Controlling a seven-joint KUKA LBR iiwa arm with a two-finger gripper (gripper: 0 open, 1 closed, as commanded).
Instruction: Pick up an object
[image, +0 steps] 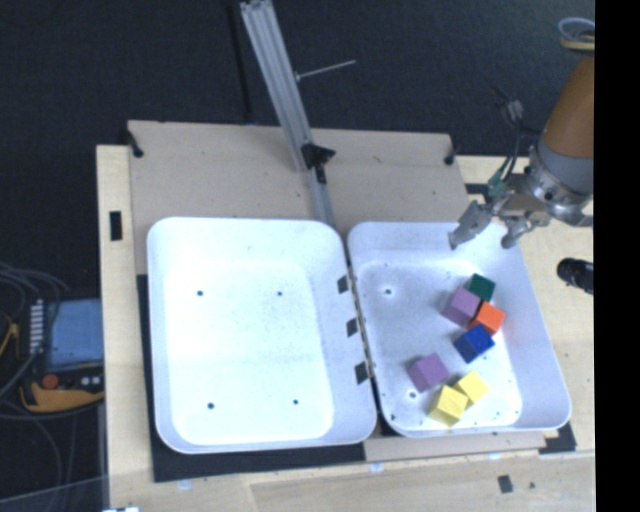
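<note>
Hanging over the far right corner of the right bin (530, 400), the gripper (490, 232) sits with its two fingers spread apart and nothing between them. One finger (463, 230) points down toward the bin's back wall, the other (514, 235) stands a little to its right. Above the fingers the arm's metal wrist rises into the orange band (572, 115) at the frame's right side.

The blocks lie well below the gripper in the same bin, all on its right half. A green cube (481, 288) is the nearest to the fingers, yet clearly apart from them. Just beside it, touching or nearly so, sits a light purple cube (462, 305), with an orange cube (490, 318) pressed against both. A blue cube (474, 343) follows directly under the orange one. Further toward the near edge lies a second purple cube (428, 371), a bit apart from the blue one, and two yellow cubes close the row: one (449, 403) nearer the front wall, the other (472, 386) just beside it to the right.

The left bin (165, 300) stands beside the right one, their rims meeting in the middle of the bench (115, 330). A slanted metal rail (285, 100) runs from the top of the frame down to the point where the bins meet
</note>
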